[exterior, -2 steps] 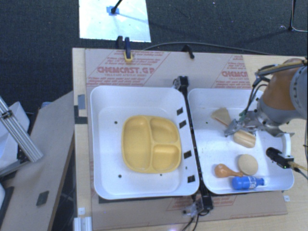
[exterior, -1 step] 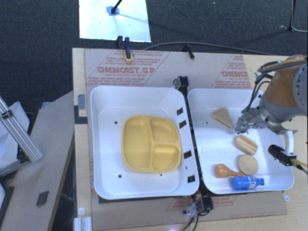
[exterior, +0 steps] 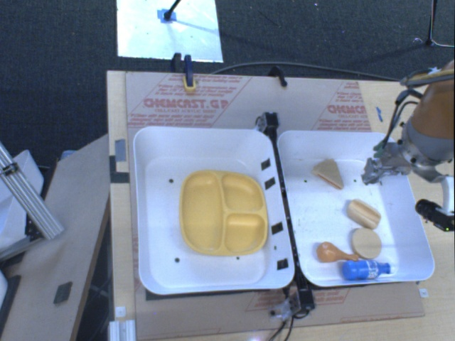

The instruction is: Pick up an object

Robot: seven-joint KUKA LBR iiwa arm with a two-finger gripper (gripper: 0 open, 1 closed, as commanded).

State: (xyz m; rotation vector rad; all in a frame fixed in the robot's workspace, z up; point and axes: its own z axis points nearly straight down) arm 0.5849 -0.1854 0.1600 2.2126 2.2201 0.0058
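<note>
The task is at its start: no object is lifted. The claw (exterior: 375, 170) hangs over the right bin (exterior: 426, 261) at its 2 o'clock corner, just inside the right wall. Whether the claw is released or clenched cannot be told at this size, and nothing is seen held.

All candidate objects lie on the right bin floor. The wedge (exterior: 329, 172) lies at 12 o'clock, nearest the claw, at 9 o'clock from it. The bun (exterior: 363, 213) lies near centre. The disc (exterior: 367, 243) touches or nearly touches the bun at its 6 o'clock side. The spoon (exterior: 333, 252) and the bottle (exterior: 364, 268) lie close together along the 6 o'clock wall.

The left bin (exterior: 153, 162) holds a yellow tray (exterior: 223, 212).

Clearance: the wedge has open floor on all sides and is judged the easiest pick. The bottle and spoon are crowded against the wall. Remaining work: descend, close, lift.
</note>
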